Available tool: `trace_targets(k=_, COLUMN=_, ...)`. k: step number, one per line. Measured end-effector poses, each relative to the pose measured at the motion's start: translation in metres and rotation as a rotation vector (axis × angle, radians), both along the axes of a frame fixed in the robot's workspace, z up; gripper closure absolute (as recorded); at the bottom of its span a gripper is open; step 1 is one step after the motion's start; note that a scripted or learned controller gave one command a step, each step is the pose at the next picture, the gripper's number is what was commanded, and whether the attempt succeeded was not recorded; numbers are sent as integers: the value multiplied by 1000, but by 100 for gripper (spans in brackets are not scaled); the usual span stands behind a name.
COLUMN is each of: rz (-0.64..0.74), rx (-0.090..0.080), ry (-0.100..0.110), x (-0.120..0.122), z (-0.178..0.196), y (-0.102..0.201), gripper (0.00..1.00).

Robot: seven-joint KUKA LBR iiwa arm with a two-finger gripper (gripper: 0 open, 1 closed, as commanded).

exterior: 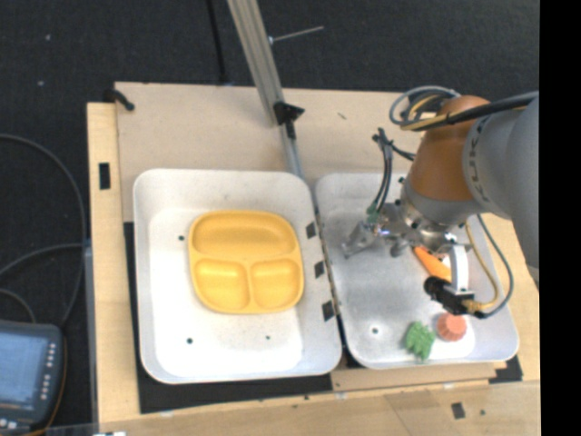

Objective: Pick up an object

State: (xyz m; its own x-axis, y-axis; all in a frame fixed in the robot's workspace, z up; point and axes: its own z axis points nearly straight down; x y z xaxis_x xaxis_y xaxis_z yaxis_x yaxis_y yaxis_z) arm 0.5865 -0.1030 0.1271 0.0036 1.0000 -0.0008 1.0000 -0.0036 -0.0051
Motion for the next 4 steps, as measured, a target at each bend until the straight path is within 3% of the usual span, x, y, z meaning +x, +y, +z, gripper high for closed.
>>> trace_targets(k=1, rz=1, rx=-1, ry=-3, x=0, z=-28, y=-1, gripper=0)
trace_targets(k=2, rz=-7, rx=0, ry=-8, x=1, z=-15, y=-2, gripper=100)
trace_targets(k=4, rz=7, rx=0, ry=-12, x=8, z=74, y=1, gripper=100)
